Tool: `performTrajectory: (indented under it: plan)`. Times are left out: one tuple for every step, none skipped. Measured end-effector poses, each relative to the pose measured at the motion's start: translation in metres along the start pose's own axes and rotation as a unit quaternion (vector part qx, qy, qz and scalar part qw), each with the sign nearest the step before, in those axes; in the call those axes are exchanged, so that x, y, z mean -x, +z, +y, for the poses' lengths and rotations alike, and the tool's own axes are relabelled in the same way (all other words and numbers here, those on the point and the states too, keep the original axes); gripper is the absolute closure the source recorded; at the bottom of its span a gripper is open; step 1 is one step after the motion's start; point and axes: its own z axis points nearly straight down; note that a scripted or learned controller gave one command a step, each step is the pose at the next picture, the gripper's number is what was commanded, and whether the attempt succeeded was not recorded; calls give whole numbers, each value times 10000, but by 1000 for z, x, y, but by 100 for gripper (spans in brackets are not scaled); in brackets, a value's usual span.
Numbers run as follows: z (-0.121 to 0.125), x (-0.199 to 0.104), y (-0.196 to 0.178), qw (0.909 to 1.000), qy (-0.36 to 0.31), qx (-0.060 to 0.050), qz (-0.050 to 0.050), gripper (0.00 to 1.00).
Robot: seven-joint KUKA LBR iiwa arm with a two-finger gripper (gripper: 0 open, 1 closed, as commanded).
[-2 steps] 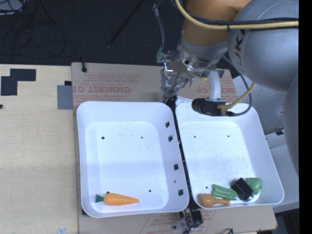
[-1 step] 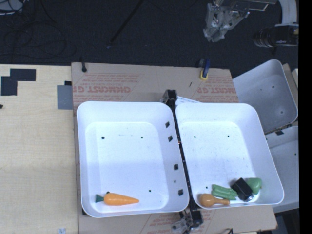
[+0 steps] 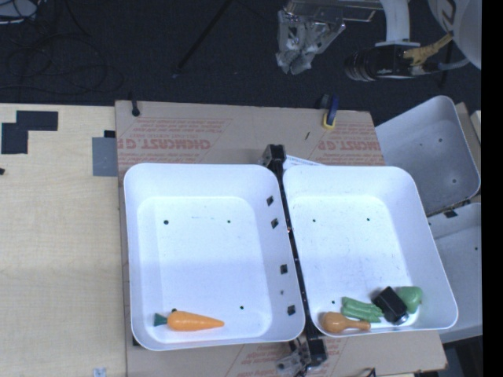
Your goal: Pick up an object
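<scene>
An orange toy carrot (image 3: 194,320) with a green top lies at the near edge of the left bin (image 3: 141,210). In the near right corner of the right bin (image 3: 409,195) lie a tan pear-shaped toy (image 3: 343,323), a green pod-shaped toy (image 3: 361,309), a black block (image 3: 391,304) and a green piece (image 3: 410,295), bunched together. My gripper (image 3: 297,57) hangs high at the top of the view, above the dark floor beyond the bins, far from every object, with nothing between its fingers.
Both bins rest on a cardboard sheet (image 3: 236,136) on the bench. A black clip strip (image 3: 283,234) joins the bins. A grey metal plate (image 3: 436,148) sits to the right. A blue and yellow clamp (image 3: 330,111) stands at the cardboard's far edge.
</scene>
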Motion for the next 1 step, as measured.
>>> performTrajectory:
  plan:
    - [2, -49, 0, 10000, 8, 2, -4, 100]
